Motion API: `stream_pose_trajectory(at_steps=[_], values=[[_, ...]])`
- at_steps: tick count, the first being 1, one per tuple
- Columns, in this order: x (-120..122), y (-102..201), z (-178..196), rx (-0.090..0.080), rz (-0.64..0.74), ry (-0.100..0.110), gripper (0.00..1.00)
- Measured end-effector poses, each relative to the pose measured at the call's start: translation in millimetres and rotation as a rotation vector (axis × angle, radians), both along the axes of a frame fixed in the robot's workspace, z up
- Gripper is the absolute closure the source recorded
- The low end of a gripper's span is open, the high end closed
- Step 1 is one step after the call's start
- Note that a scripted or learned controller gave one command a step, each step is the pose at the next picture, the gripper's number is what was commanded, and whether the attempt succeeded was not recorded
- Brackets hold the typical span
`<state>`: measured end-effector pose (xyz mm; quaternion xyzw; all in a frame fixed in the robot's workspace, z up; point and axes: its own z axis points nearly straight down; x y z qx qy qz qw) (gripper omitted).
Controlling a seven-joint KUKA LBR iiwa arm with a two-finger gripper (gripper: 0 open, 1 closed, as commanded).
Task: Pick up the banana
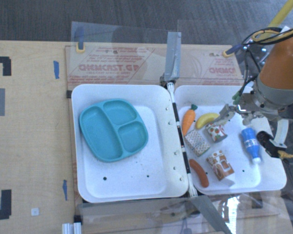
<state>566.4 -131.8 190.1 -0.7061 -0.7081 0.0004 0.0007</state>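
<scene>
The yellow banana (206,119) lies in the right bin (271,178), near its back left part, between an orange carrot (187,121) and a small red-and-white box (216,131). My gripper (234,112) hangs low over the bin just right of the banana's right end, under the grey wrist with the orange band. Nothing shows held in it.
Also in the right bin are a patterned box (197,141), a brown house-like box (220,165), a red sausage (199,172) and a blue bottle (250,143). A teal divided plate (114,129) lies in the left bin (83,182).
</scene>
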Motion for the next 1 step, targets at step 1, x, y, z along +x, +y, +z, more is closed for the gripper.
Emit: stream_pose_trajectory(at_steps=[1], values=[[70.8,-20.2,-103.4,-0.003,0.002,-0.007,0.0]])
